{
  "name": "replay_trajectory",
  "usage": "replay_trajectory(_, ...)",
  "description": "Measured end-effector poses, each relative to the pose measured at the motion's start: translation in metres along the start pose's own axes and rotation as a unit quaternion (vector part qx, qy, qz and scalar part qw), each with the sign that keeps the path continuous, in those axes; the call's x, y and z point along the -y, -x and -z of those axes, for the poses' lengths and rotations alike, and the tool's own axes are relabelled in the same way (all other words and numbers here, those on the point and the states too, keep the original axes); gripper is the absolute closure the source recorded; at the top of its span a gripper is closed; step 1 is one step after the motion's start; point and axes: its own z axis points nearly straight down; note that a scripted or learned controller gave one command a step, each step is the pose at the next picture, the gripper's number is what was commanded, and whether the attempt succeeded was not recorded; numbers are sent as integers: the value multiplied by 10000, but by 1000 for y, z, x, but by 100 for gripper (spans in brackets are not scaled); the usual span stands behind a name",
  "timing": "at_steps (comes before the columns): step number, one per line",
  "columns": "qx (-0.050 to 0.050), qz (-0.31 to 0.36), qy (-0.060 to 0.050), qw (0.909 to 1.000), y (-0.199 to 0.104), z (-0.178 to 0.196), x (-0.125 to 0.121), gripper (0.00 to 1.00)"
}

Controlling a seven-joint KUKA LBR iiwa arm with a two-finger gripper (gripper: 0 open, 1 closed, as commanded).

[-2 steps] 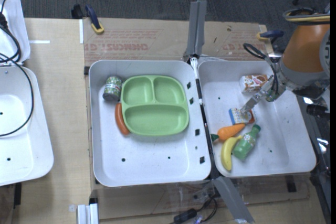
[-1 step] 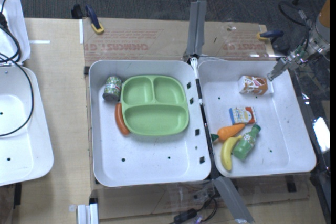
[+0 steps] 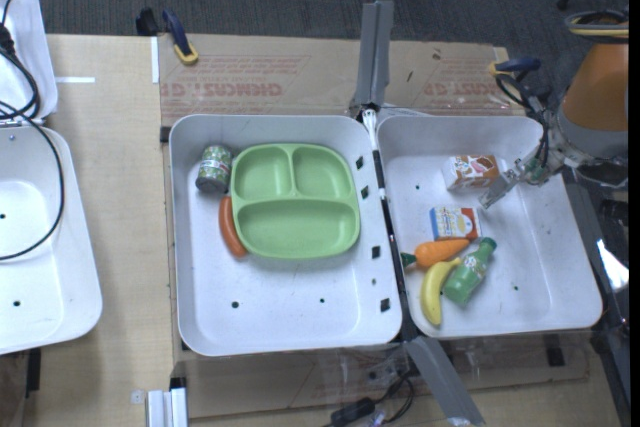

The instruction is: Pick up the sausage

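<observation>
Sausage point(image 3: 231, 227) lies in the left bin point(image 3: 290, 315), reddish-orange, touching the left edge of a green divided plate point(image 3: 296, 201). A small green can point(image 3: 213, 168) stands just above it, beside the plate's upper left corner. The right bin point(image 3: 545, 285) holds a carton point(image 3: 472, 171), a small blue-and-white box point(image 3: 453, 221), a carrot point(image 3: 442, 252), a banana point(image 3: 431, 292) and a green bottle point(image 3: 468, 273), the last three clustered together. The gripper point(image 3: 497, 192) hovers over the right bin's upper right part, beside the carton; whether it is spread or pressed together cannot be told. It is well apart from the sausage.
</observation>
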Motion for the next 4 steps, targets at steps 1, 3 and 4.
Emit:
replay_trajectory(1, 11, 348, -1, 9994, 1, 74, -4, 0)
replay_trajectory(3, 8, 1857, 5, 9826, -36, 88, 0, 0)
replay_trajectory(4, 36, 1788, 22, 9839, -52, 5, 6, 0)
